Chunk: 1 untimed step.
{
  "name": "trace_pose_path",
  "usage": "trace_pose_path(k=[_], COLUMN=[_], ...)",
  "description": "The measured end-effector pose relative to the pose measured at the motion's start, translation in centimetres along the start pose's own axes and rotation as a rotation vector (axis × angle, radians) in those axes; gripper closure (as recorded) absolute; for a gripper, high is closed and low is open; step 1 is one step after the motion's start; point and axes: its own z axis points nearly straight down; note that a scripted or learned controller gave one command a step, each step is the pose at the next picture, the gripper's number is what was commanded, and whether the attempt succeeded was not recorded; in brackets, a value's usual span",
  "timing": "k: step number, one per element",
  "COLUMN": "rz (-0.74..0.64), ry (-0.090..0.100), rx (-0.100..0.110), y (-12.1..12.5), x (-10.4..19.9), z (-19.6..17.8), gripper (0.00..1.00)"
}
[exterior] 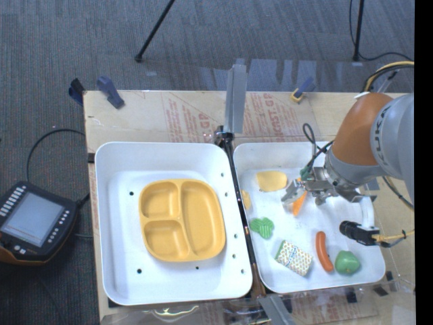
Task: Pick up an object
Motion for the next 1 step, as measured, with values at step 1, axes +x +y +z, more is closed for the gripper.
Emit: trace_pose_path(k=[1], rz=[0.002], ry=[0.001], rx=[0.000], y=[0.08], x=[-0.05], z=[-0.95], gripper=[1.00])
